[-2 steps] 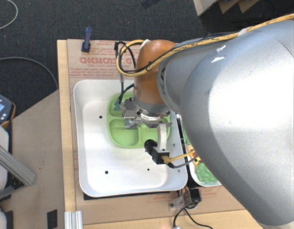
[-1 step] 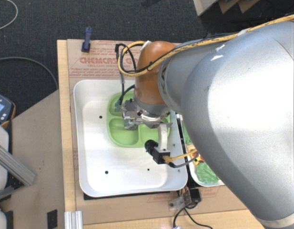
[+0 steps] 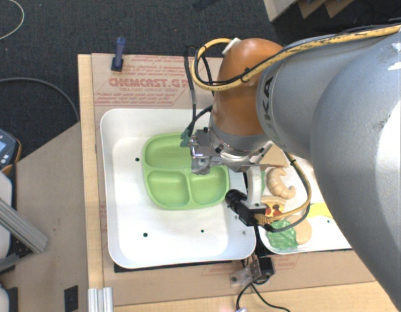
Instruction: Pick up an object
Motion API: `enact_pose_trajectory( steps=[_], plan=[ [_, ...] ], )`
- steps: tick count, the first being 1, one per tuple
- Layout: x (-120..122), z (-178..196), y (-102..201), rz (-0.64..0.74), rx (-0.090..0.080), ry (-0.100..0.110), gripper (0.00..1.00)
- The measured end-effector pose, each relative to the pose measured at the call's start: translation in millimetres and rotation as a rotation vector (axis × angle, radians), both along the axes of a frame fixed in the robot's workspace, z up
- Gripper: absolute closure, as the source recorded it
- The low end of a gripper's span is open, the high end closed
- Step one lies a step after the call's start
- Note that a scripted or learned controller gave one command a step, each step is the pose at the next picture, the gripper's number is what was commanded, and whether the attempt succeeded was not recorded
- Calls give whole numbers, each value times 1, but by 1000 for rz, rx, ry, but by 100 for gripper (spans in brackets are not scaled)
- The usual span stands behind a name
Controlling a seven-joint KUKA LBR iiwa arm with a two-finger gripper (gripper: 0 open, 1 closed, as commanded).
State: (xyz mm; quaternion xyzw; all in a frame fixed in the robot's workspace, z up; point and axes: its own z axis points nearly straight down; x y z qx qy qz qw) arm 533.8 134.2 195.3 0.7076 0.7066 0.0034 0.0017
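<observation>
A light green divided plate (image 3: 176, 173) lies in the left white bin (image 3: 122, 194), toward its right side. My gripper (image 3: 201, 158) hangs low over the plate's right edge, near the ridge between its compartments. The orange band and grey wrist above hide most of the gripper. I cannot see whether it touches the plate, and nothing shows in its grasp. In the right bin (image 3: 330, 236) lie a pale croissant-shaped toy (image 3: 281, 182), a green leafy piece (image 3: 283, 238) and a tan round piece (image 3: 303, 232).
The big grey arm covers most of the right bin. A black cable connector (image 3: 241, 208) and yellow cable hang beside the wall between the bins. A blue clip (image 3: 118, 54) lies on the cardboard behind the bins. Grey gear stands off the bench at left.
</observation>
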Motion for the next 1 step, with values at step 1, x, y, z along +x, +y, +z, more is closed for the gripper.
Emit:
enact_pose_trajectory(
  steps=[1],
  plan=[
    [-10,252,-47,0,1,-14,100]
  ],
)
